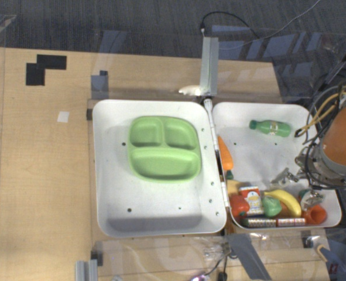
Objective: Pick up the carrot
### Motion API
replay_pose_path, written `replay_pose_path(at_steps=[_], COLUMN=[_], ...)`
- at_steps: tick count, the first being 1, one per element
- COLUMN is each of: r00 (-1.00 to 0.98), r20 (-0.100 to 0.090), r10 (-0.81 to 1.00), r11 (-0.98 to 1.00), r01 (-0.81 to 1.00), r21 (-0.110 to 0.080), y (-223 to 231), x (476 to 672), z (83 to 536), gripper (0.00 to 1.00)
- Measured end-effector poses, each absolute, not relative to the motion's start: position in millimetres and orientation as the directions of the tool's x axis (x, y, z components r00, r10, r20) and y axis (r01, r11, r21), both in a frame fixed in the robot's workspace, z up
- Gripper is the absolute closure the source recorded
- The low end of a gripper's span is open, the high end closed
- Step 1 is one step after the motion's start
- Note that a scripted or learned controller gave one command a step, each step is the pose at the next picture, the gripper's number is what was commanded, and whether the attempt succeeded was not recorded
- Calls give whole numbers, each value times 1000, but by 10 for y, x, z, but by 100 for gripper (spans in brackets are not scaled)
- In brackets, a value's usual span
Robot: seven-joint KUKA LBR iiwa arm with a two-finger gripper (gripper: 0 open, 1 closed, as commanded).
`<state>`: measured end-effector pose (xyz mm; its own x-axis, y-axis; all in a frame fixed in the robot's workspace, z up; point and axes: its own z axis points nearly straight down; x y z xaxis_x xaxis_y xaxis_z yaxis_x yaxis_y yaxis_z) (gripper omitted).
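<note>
The carrot (224, 154) lies in the right bin (290, 113) against its left wall, long axis running along that wall, green end toward the near corner. Just past that end crowd a can (253, 199), banana (285, 199) and cup (316, 215). The pincer (290, 176) hovers right of the carrot, its grip impossible to tell.

Robotics lab: wooden bench (38, 174), two white bins (111, 215) with toy food, metal post (209, 63), loose cables (260, 31), grey carpet floor (132, 10).
</note>
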<state>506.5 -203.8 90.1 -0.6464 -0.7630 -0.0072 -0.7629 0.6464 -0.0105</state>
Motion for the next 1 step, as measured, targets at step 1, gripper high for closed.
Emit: replay_pose_path(at_steps=[1], r00=[-644], r20=[-16], r10=[-765], r11=[644], r01=[-764], r21=[-27], y=[-2031], x=[5121], z=[1033], gripper=[100])
